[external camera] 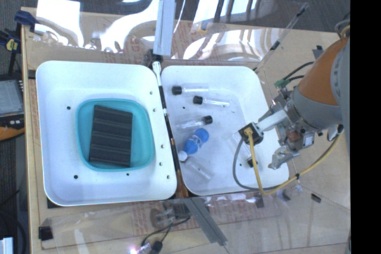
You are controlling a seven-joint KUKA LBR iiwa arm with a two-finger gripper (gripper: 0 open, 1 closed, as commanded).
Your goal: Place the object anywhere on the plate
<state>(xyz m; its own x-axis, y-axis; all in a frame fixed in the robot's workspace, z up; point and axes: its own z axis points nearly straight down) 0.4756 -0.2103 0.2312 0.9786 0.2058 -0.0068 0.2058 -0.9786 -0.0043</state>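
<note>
My tool hangs at the end of my grey and orange arm. It sits just past the outer edge of the near bin, low over the desk. The tool is small and dark here, with wires all around it, so I cannot tell if it is open or closed. I see nothing held in it.

A small black and yellow piece is just beside my tool, on the bin side. A thin yellow cable runs down from that piece.

Farther into the near bin, away from my tool, lie a few little things. There is a blue thing, maybe a small bottle with a cap. Near it lie clear tubes with black caps. They are spread out and do not touch my tool.

The far bin is on the other side of the near bin, well apart from my tool. A blue-green plate lies in the middle of it. A dark block with ridges lies flat on that plate, inside its rim. The block is as far from my tool as anything in the bins.
</note>
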